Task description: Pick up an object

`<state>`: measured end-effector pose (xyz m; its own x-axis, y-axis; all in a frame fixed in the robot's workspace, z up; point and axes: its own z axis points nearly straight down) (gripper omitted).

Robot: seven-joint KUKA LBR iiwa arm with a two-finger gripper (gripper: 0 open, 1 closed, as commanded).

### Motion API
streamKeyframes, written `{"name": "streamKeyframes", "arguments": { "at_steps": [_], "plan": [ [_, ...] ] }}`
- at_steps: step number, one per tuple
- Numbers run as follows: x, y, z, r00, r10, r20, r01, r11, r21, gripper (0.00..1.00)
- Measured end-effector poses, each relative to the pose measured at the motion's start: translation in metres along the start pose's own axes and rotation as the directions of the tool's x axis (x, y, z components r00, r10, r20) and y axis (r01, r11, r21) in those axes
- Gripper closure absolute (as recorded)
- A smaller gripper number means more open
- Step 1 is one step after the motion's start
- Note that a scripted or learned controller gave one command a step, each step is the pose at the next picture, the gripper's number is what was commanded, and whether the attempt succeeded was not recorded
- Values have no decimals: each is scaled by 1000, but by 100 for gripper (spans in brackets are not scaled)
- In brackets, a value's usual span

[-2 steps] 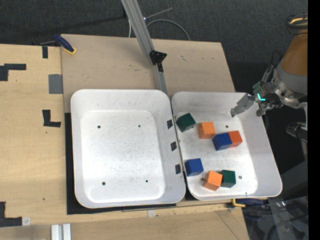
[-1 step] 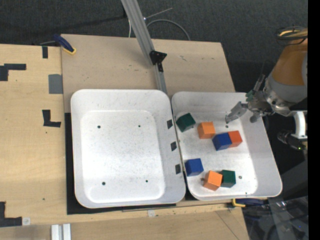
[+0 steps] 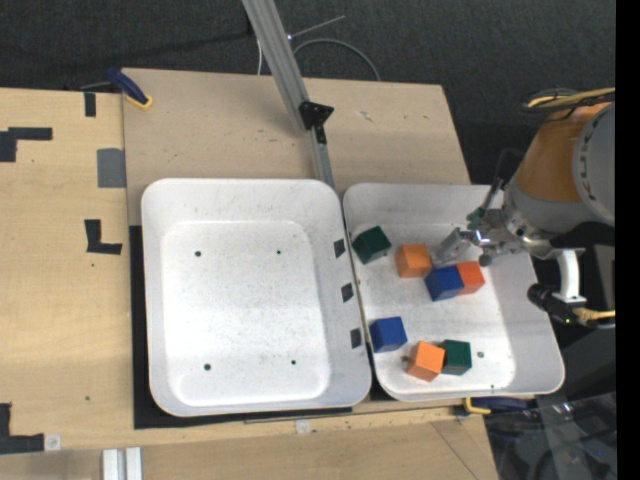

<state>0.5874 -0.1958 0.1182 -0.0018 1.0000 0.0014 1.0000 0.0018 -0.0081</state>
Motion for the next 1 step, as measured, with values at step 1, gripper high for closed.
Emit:
{"name": "streamKeyframes", "arguments": {
  "at_steps": [1],
  "plan": [
    [1,0,28,1000,0,2,0,1000,-4,0]
  ]
}}
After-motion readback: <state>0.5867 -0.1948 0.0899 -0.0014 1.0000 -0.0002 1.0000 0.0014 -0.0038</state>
